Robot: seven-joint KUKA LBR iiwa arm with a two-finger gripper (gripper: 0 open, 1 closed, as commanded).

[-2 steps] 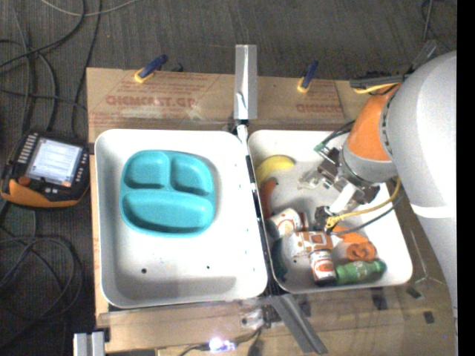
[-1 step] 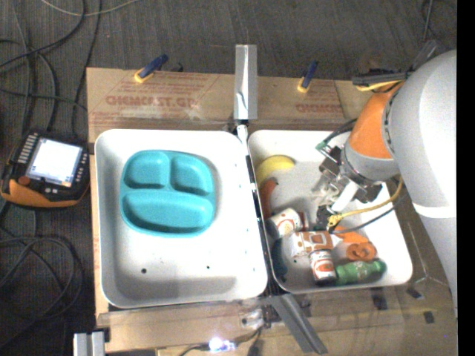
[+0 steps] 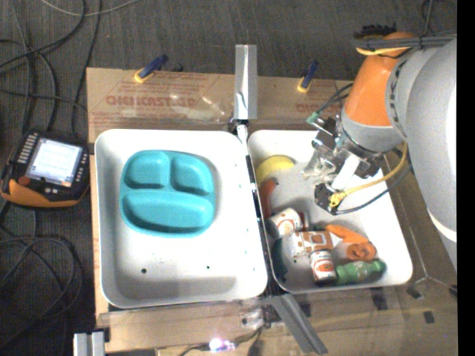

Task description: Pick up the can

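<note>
Here our tool [image 3: 324,170] hangs over the far part of the right bin [image 3: 402,252]; spread or pressed together, we cannot tell. The can [image 3: 322,264] lies at the near side beside a green bottle [image 3: 361,271], so we should descend squarely over it.

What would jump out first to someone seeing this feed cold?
The teal divided tray in the left bin catches the eye first. Then the grey arm with its orange band, its tool over the far half of the right bin, and the small cans crowded at that bin's near end.
</note>
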